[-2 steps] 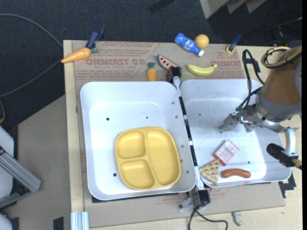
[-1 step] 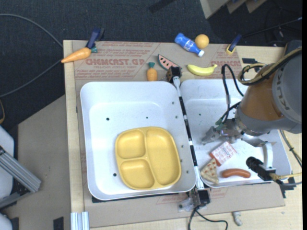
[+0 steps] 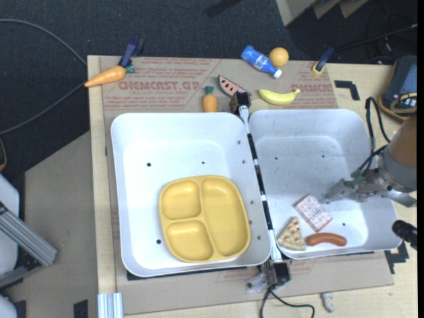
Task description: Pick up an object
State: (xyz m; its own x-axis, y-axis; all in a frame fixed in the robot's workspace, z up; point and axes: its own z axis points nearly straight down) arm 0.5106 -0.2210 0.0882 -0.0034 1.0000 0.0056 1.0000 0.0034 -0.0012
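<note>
Down in the right bin (image 3: 311,121), at its five o'clock corner, three small things sit bunched together: a pink-and-white packet (image 3: 312,211), a pizza slice (image 3: 291,234) just at its seven o'clock, and a sausage (image 3: 325,240) lying flat just below the packet, beside the slice. The gripper (image 3: 339,189) hangs at the packet's two o'clock, close to it but clear of it, fingers spread apart in a narrow fork and nothing between them. The arm (image 3: 401,158) comes in from three o'clock over the bin's right wall. Across the divide, the left bin (image 3: 132,144) carries a yellow divided plate (image 3: 204,217) toward its six o'clock side. Up at twelve o'clock, on the cardboard behind the bins, a banana (image 3: 278,96), a blue bottle (image 3: 260,61), an orange ball (image 3: 279,56), a watermelon slice (image 3: 228,85), and a small carrot (image 3: 210,102) are scattered, with a bigger carrot (image 3: 106,77) out at the eleven o'clock corner.
</note>
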